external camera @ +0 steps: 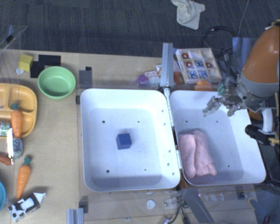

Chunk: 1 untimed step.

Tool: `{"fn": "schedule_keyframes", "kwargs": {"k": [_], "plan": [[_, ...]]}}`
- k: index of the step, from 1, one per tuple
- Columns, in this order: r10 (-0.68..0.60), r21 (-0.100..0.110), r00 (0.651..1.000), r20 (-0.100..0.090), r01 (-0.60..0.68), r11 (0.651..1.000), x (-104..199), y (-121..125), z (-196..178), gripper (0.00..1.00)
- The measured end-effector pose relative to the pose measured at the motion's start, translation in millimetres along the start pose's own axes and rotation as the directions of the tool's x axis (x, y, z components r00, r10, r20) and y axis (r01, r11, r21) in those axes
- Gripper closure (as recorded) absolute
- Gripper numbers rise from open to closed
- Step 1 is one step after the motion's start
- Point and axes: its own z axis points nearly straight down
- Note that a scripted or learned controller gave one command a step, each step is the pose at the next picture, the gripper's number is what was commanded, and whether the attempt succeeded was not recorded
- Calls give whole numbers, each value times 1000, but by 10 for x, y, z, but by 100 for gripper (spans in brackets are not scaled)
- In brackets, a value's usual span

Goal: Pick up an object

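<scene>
1. Pink cloth (197, 153), a candidate for the pick, lies folded in a soft roll in the right bin (238, 140), down at the 6 o'clock part of its floor and close to the wall that meets the other bin
2. Blue cube (124, 140), the other candidate, sits alone near the middle of the left bin (131, 107), a little toward 7 o'clock of its centre, well apart from every wall
3. At 9 o'clock of the left bin, out on the bench, a yellow divided tray (25, 97) holds an orange carrot toy (16, 123) lying lengthwise
4. The gripper (221, 107) hangs over the right bin's upper half, at about 1 o'clock from the pink cloth and apart from it; its two fingers are spread, with nothing between them
5. The arm (261, 57), with its orange band, enters from 3 o'clock and stands above the right bin's 2 o'clock corner
6. A green bowl (56, 81) stands on the bench at 10 o'clock of the left bin, just beyond the yellow tray
7. A flat box of red and blue tiles (197, 64) lies past the right bin's far wall, at 12 o'clock of it
8. Farthest, a crumpled white rag (189, 13) lies on the dark floor, at 12 o'clock of the tile box
</scene>
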Motion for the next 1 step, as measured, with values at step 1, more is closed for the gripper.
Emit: {"fn": "schedule_keyframes", "kwargs": {"k": [1], "plan": [[33, 1, 999, 0, -33, 999, 2, -495, 863, 0]]}}
